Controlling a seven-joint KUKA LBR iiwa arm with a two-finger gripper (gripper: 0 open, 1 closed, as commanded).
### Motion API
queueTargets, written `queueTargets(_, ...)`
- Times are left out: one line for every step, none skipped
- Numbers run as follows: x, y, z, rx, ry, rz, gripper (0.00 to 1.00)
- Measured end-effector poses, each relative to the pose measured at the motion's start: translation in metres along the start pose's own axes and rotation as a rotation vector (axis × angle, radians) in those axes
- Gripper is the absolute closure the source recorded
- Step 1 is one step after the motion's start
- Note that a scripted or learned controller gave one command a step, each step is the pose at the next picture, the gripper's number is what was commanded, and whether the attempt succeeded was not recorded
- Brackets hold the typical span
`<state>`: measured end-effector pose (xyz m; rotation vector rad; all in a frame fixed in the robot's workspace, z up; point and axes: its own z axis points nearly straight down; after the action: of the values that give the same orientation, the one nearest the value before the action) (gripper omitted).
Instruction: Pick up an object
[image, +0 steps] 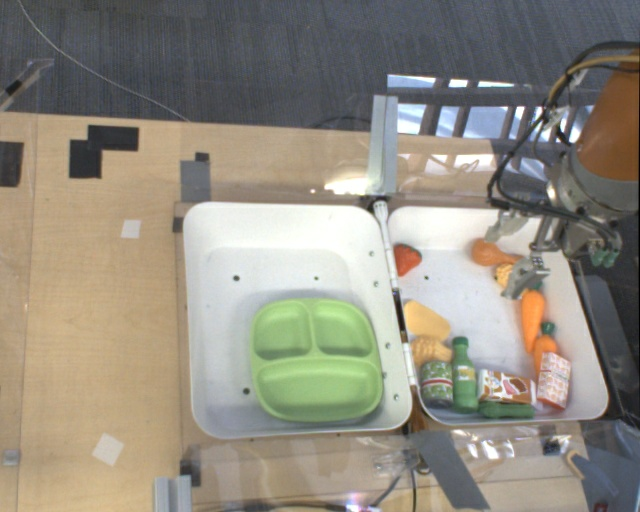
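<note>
While the grey arm with its orange band reaches in over the right-hand shallow white bin, the claw hangs low at that bin's far right part, just above the top end of the long orange toy carrot and beside a small orange toy piece. Whether the claw is apart or together I cannot tell (the tips are too small and dark against the toys). Nothing visibly sits between them, so by my judgement the pick is not yet done: closing and lifting are left. The left white bin carries a green divided plastic plate.
</note>
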<state>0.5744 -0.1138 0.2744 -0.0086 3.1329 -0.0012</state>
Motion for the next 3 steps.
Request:
queueTargets(-0.062,-0.017,0.156,-0.005,0.013,-0.136,0.0)
queueTargets(-0.012,-0.075,0.185,0.003,-0.005,-0.287,0.0)
queueTargets(-0.025,0.005,0.185,-0.001,-0.006,-0.325,0.0)
